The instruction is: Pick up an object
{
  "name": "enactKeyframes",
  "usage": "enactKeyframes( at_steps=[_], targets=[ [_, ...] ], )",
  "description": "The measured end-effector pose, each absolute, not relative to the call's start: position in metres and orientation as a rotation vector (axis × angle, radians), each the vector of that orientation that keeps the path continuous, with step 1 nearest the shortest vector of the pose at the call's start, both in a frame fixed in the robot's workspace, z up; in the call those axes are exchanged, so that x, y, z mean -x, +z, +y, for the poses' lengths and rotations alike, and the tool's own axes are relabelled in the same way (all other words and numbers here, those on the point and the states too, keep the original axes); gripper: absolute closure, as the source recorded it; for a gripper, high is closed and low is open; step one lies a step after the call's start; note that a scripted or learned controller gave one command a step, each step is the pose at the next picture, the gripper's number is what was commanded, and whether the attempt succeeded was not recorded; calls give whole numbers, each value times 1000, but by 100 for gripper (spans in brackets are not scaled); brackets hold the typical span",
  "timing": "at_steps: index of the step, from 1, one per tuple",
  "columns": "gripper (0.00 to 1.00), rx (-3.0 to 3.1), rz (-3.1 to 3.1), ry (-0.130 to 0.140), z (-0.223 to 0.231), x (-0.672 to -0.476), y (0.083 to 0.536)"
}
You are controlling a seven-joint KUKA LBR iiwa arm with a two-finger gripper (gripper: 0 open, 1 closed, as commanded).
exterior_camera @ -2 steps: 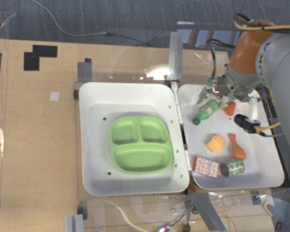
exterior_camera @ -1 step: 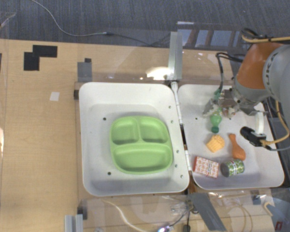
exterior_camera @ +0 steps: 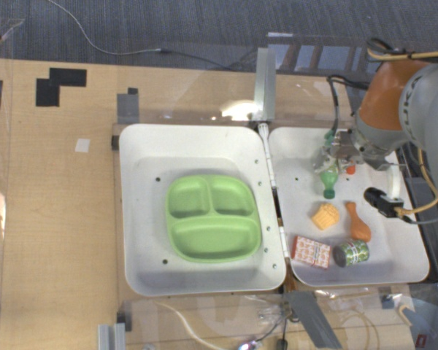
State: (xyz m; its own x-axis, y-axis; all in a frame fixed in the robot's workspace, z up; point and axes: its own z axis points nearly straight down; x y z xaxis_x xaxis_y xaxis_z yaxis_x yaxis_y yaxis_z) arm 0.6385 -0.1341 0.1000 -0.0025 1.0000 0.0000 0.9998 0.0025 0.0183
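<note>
Just below the hand (exterior_camera: 328, 159) lies a green bottle (exterior_camera: 328, 183).

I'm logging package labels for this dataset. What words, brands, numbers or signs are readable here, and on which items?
None can be read.
Red and white box in the right bin: printed pattern, too small and blurred to read.
Green can beside it: label too blurred to read.
Green bottle under the gripper: no legible text.
Green divided tray in the left bin: no markings visible.
</note>
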Motion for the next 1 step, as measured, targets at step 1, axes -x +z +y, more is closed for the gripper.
enactKeyframes(
  at_steps=[1],
  targets=[
    [100,-2214,2226,4,-78,-652,201]
  ],
)
